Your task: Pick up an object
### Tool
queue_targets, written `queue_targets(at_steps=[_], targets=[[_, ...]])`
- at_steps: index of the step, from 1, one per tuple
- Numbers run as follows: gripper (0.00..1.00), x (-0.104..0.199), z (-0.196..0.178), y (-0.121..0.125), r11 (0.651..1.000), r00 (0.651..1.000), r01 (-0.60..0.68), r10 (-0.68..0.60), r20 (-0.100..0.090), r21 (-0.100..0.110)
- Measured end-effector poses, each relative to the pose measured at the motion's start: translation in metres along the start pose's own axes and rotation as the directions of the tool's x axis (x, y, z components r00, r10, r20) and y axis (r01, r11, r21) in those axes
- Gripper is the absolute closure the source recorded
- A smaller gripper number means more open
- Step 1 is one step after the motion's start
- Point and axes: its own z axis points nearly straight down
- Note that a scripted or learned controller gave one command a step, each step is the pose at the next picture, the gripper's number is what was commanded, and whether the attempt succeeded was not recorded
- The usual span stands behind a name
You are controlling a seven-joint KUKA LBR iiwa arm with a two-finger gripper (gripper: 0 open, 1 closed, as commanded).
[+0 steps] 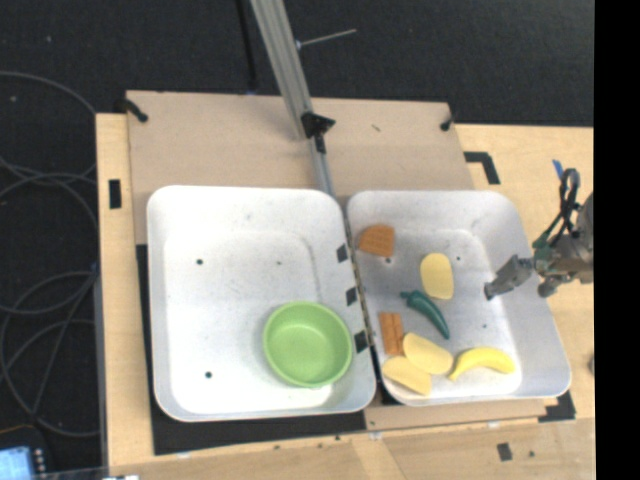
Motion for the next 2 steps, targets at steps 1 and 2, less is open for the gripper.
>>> queue_targets(at_steps=[1, 2], targets=[[0.00, 0.000, 0.000, 0.000, 1.000, 1.000, -0.001, 0.001, 0.000, -0.001], [0.00, 0.005, 0.046, 0.005, 1.000, 1.000, -0.004, 0.004, 0.000, 0.005]])
